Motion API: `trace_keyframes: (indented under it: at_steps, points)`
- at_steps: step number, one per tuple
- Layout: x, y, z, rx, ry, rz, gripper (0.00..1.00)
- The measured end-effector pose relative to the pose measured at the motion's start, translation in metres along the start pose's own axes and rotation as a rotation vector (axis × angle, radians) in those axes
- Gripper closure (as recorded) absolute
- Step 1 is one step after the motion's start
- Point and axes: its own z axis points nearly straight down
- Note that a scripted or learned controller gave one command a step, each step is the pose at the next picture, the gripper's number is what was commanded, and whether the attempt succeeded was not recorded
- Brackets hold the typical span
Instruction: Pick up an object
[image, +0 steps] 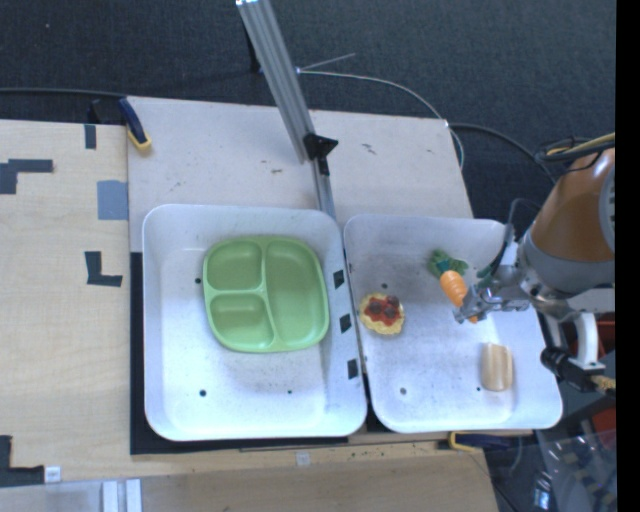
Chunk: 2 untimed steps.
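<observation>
Three small toy foods lay in the right bin (520, 405): a carrot (452, 283) with a green top, a flat pizza-like piece (382, 313), and a tan bread piece (496, 366). The gripper (470, 312) hung just beside the carrot's tip; its state could not be told. The carrot looked light, stiff, smooth plastic, probably slippery; across its orange middle seemed the best hold. A green divided plate (266, 294) sat in the left bin (165, 400).

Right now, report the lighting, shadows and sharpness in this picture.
Camera view: even, diffuse light; soft shadows beside the green plate and under the gripper; the white bins look bright but not blown out; small items like the carrot are slightly soft.
</observation>
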Motion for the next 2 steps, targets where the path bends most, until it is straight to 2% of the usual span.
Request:
trace_keyframes:
  at_steps: [1,2]
  points:
    - [0.008,-0.006,-0.051,0.001,0.001,-0.001,1.00]
    - [0.008,-0.005,-0.079,0.002,0.001,0.000,1.00]
